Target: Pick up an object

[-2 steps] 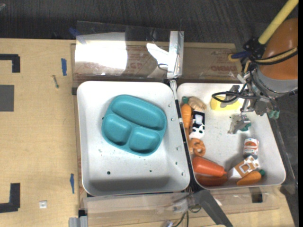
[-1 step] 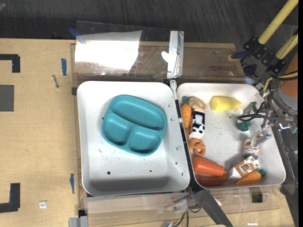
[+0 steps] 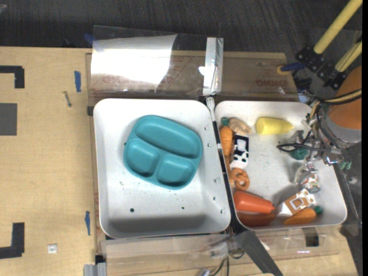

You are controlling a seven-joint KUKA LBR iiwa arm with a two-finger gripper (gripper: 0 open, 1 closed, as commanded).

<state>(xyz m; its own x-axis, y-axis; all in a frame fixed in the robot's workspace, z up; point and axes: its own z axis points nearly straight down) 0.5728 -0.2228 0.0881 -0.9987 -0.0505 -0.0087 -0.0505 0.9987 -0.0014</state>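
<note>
the likeliest thing to be picked is the small orange-and-white toy near the lower right of the frame, lying in the right bin close to its lower edge. it sits just below the end effector, which hangs over the right part of that bin, so the coming move looks like a short drop toward the bottom of the frame. what kind of toy it is i cannot make out; an orange carrot-like piece with a green tip lies touching or just beside it, its long axis running left to right.

left of these, a larger red-orange carrot lies along the lower edge of the bin, also roughly left to right. up the bin's left wall runs a column of small things: a pretzel-like piece, a black-and-white toy, a slim orange carrot standing top to bottom, and a pale piece above. a yellow object lies in the upper middle of the bin, well apart from the end effector.

the end effector is a tangle of thin metal and cable against the white floor, and i cannot tell its state. the arm's orange band is cut off at the right edge.

the left bin holds a teal divided plate; both bins rest on the desk.
</note>
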